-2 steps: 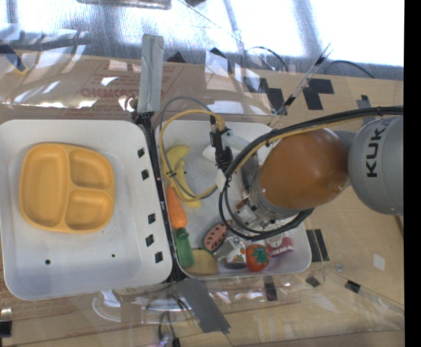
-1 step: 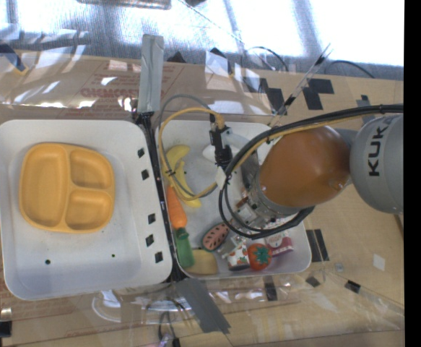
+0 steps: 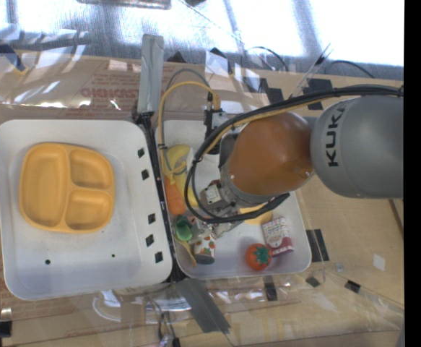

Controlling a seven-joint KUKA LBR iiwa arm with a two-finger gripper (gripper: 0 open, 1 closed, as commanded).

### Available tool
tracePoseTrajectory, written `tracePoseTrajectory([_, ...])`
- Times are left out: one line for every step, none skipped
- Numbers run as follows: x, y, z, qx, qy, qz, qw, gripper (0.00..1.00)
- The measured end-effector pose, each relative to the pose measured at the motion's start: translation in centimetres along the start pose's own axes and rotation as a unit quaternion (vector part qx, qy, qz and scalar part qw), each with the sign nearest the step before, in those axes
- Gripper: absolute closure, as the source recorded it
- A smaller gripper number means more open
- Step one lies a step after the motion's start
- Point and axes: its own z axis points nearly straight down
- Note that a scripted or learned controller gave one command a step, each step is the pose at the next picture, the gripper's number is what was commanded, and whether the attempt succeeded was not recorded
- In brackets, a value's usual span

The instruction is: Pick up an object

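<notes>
The right bin (image 3: 299, 254) holds several small things. A red tomato (image 3: 258, 256) and a white and red carton (image 3: 277, 236) lie near its front edge. A patterned little cup (image 3: 204, 247), a green item (image 3: 184, 229), an orange carrot (image 3: 175, 197) and a yellow piece (image 3: 176, 157) sit along its left wall. My gripper (image 3: 211, 207) hangs low over the left part of this bin, just above the cup and the green item. The orange band and wrist (image 3: 268, 157) hide the middle of the bin.
The left bin (image 3: 8, 266) carries a yellow divided plate (image 3: 66, 186). A dark divider with clips (image 3: 156, 215) runs between the two bins. Cables (image 3: 188, 92) loop over the right bin's far edge.
</notes>
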Motion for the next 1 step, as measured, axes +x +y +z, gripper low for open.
tracePoseTrajectory([0.44, -1.97, -15.49, 0.002, 0.0, 0.013, 0.9999, 1.0])
